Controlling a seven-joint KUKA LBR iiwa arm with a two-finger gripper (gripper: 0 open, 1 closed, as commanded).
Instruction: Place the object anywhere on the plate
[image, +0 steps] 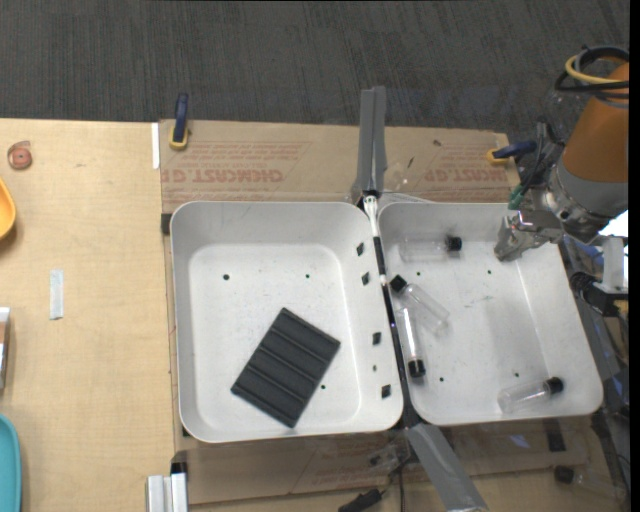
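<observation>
I am steering the gripper over the far right corner of the right bin, where it is hanging with nothing visibly in its grasp; how wide it stands I cannot tell. Four clear tubes are lying in that bin, the closest tube just left of the gripper. The dark ridged plate is waiting in the left bin. I judge the pick is not yet made: next comes a descent onto one tube.
</observation>
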